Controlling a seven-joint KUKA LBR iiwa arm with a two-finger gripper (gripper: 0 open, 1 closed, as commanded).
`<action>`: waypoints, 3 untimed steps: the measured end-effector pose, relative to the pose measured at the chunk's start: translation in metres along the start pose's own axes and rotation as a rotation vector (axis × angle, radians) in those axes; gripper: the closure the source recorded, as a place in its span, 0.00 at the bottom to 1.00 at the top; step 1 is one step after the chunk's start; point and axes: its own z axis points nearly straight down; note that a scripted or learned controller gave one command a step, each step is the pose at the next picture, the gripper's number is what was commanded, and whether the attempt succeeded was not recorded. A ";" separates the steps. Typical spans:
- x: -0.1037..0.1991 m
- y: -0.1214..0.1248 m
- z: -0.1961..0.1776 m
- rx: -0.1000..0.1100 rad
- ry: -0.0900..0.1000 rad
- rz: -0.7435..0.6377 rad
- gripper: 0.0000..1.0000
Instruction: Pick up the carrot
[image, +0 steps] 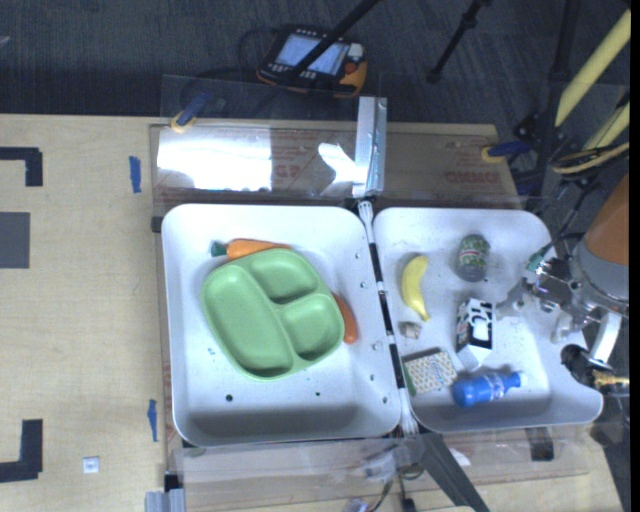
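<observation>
Showing carrot (258, 246) in left bin (190, 300), at far edge of green divided plate (272, 312), partly tucked beneath it. Likely a light, rigid, smooth toy; best grasped across exposed mid-section. Gripper (560, 290) hovered over right bin (520, 235), well apart; finger state couldn't be determined.

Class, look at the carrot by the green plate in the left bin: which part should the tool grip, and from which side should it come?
Probably the orange body of the carrot just right of its green top, coming straight down. It lies flat along the far edge of the plate, whose rim seems to cover its near side, so a sideways approach looks blocked. Set the fingers across its width, one on the far side, one against the rim.
</observation>
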 end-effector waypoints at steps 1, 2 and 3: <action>-0.011 -0.033 0.032 -0.009 0.019 0.171 0.00; -0.017 -0.033 0.024 -0.012 0.009 0.176 1.00; 0.027 0.054 -0.048 -0.008 -0.005 0.225 1.00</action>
